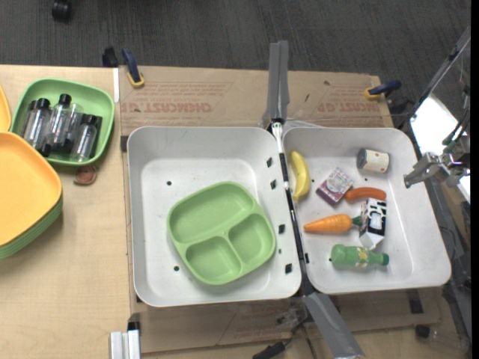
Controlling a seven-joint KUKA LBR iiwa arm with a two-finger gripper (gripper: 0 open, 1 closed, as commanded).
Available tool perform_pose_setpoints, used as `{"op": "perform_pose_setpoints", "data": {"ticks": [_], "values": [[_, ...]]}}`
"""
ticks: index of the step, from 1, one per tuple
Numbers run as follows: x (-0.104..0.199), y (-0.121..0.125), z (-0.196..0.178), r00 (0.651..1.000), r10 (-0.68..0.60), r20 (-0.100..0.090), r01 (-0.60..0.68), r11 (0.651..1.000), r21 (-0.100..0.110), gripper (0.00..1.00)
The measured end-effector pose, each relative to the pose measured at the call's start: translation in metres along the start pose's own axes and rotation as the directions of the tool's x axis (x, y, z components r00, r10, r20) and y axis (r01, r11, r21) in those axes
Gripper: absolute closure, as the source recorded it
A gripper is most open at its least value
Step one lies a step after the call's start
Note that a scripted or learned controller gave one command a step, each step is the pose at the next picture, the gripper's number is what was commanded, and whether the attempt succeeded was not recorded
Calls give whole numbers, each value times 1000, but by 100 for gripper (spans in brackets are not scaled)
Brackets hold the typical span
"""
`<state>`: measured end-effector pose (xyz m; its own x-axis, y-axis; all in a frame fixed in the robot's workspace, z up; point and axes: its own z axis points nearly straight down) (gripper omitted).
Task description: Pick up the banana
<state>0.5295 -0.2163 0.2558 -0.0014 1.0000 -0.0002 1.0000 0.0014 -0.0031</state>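
Note:
The banana (299, 174) is yellow and slightly curved. It lies in the right bin (397, 271), close against that bin's left wall at the far end, its length running from the back toward the front. Nothing rests on it. A purple packet (334, 185) lies just to its right, a small gap away, and an orange carrot (329, 224) lies below it toward the front.
The right bin also holds a red-orange item (365, 194), a black-and-white carton (374, 219), a green bottle (359, 257) and a white cup (373, 160). A green divided plate (221, 234) sits in the left bin (194, 155). A tray of bottles (63, 122) and orange plates (22, 193) stand far left.

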Motion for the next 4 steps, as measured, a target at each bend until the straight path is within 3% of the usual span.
{"op": "perform_pose_setpoints", "data": {"ticks": [1, 2, 3, 4], "values": [[47, -13, -55, 980, 197, 1, -197, 980, -2, 0], [93, -51, -158, 911, 412, 2, -412, 911, -2, 0], [167, -5, -177, 647, 763, 3, -763, 647, -1, 0], [168, -4, -184, 649, 761, 10, -761, 649, 1, 100]]}}
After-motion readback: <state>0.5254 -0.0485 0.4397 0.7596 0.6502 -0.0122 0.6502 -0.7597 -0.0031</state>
